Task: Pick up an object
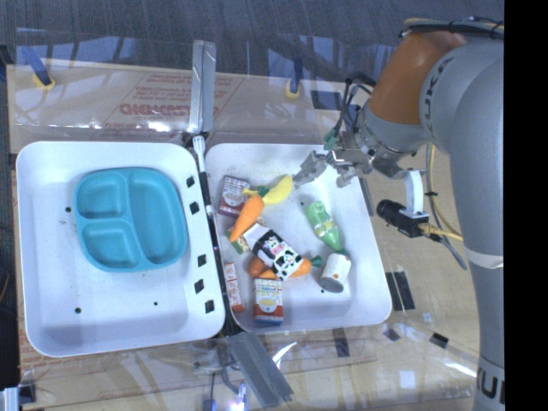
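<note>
Camera view: hand (pixel 330 166) over right bin (pixel 368 302) far edge, fingers apart, holding nothing. Banana (pixel 277 190), carrot (pixel 245 215), green bottle (pixel 324 223) and cartons lie inside. Left bin (pixel 34 229) carries blue tray (pixel 130 217).

Even, fairly bright light is falling from above, leaving soft shadows along the near inner walls of both white bins (pixel 34 332). Glare is streaking the clear plastic sheeting (pixel 111 101) at the far side. Detail is looking slightly soft and grainy throughout.
</note>
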Controlling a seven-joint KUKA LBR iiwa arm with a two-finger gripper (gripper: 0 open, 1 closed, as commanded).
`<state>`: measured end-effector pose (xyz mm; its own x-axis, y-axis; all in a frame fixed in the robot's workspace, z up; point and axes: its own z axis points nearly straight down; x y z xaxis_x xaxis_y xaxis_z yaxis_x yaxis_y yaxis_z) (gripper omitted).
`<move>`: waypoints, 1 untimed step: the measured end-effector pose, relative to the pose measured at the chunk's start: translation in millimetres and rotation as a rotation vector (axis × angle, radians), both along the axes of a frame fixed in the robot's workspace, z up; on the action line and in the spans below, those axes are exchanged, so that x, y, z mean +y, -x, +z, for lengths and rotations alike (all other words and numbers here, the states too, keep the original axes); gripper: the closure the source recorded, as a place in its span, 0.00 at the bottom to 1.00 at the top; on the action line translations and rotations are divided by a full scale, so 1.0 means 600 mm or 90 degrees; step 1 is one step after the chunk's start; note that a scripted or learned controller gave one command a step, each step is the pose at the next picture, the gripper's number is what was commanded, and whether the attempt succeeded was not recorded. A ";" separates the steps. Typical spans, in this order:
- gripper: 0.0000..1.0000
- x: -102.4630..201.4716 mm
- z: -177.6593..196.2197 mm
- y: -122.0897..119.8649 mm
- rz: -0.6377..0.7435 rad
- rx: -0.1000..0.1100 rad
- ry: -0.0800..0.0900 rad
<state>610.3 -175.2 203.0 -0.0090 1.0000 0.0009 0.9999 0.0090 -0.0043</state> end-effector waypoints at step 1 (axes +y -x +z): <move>0.00 0.093 -0.177 0.003 0.112 -0.010 0.002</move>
